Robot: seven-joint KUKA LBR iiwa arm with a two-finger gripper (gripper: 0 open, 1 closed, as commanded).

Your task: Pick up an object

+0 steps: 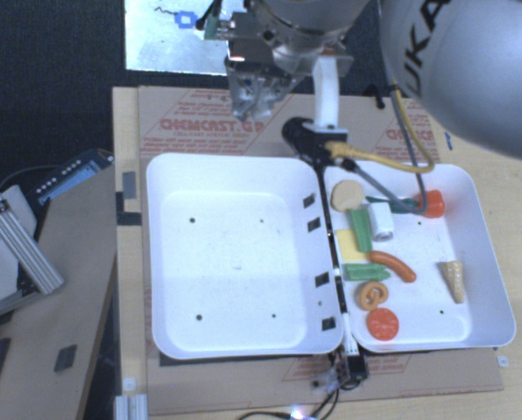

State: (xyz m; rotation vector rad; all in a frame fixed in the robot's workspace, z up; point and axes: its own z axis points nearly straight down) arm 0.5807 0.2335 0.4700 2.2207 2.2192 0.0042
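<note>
The right bin [484,261] holds several toy foods: a tan round cookie [347,195], a long green piece [362,228], a white cylinder [382,221], a yellow block [350,248], an orange sausage [393,265], a brown pretzel ring [372,296], a red disc [383,324], a cream cone [454,280] and a red-orange ball [433,203]. My gripper [257,96] hangs high over the bench behind the left bin's back edge, well away from the objects. Nothing shows in its grasp.
The left bin [160,261] lies beside the right one, joined by a black clipped divider [329,261]. A yellow cable [384,157] and a black fitting [300,134] cross the right bin's back corner. A metal rail [20,243] stands at the far left.
</note>
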